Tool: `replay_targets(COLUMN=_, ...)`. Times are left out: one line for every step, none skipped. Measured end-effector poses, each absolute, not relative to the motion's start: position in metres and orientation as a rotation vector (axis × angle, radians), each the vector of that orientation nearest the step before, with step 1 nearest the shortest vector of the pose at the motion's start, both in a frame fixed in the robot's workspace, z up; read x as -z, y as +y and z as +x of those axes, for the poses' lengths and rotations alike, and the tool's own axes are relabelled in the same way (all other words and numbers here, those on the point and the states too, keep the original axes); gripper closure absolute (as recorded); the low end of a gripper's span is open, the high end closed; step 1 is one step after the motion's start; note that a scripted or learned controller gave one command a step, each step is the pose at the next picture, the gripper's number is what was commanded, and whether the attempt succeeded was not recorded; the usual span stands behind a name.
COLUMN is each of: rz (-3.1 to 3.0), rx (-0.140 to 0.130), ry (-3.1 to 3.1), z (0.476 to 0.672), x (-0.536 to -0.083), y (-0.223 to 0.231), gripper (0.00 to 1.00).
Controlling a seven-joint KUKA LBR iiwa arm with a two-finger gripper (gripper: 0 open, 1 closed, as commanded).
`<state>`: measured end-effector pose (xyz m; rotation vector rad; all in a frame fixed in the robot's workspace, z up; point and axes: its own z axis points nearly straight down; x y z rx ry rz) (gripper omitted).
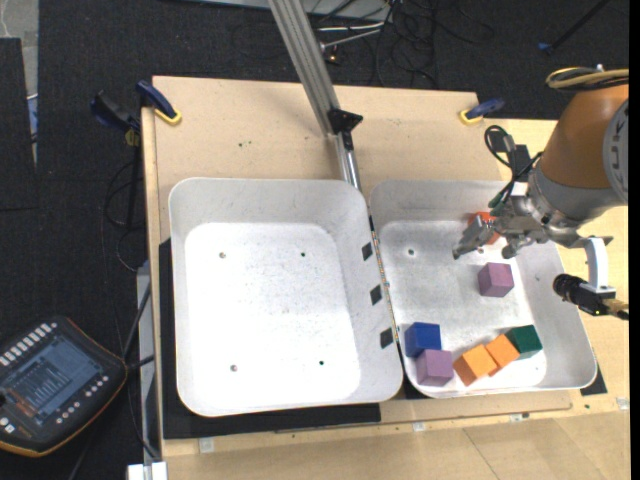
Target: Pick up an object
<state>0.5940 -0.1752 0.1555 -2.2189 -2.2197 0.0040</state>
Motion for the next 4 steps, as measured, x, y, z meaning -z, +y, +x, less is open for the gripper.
replay_targets(rz=-2.223, rx=0.000, ry=-2.223, z=0.595, x=-0.169, y=-0.176, gripper=1.00)
replay_targets(rz=-2.221, rx=0.005, ry=-2.230, z=0.601, x=-0.216, y=-0.168, gripper=1.00)
replay_targets(rz=-2.223, rx=0.005, ry=-2.230, z=0.603, x=-0.270, y=-0.168, gripper=1.00)
replay_targets(rz=-2.213, rx=0.002, ry=-2.229, z=0.604, x=-0.265, y=-0.108, gripper=1.00)
